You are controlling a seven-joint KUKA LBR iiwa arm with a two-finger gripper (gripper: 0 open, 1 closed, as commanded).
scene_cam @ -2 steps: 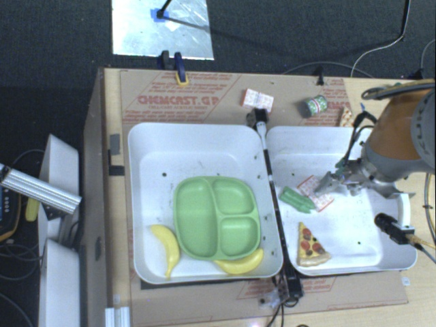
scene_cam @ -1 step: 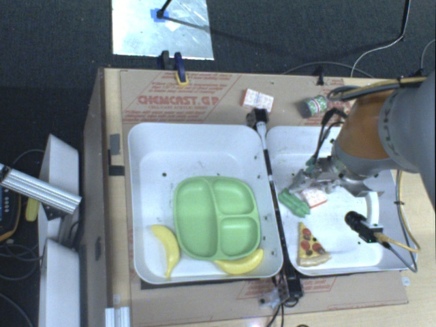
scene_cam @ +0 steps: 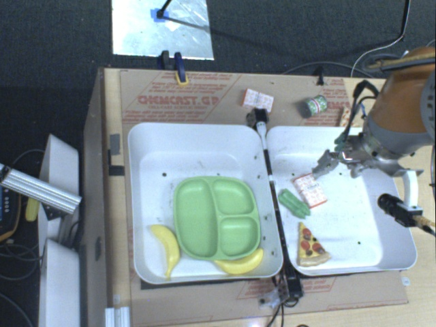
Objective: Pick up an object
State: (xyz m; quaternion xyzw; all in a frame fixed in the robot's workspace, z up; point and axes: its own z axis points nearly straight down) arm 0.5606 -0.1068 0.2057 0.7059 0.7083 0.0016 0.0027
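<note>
Gripper (scene_cam: pixel 325 163) over right bin (scene_cam: pixel 392 251), finger state impossible to tell.
Just below it: flat red-printed packet (scene_cam: pixel 310 189), ridged green piece (scene_cam: pixel 294 202), triangular pizza slice (scene_cam: pixel 310 244) nearer; glossy green 3-compartment plate (scene_cam: pixel 216 216) left.

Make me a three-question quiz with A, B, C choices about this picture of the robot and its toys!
1. Where does the pizza slice lie?
A. right bin
B. left bin
C. on the floor

2. How many bananas are beside the green plate?
A. none
B. two
C. five

3. What is lying on the green plate?
A. a banana
B. the pizza slice
C. nothing

Answers: 1 A, it sits in the right bin's near corner. 2 B, one banana at the plate's left and another banana at its near edge. 3 C, all three compartments are bare.
</note>
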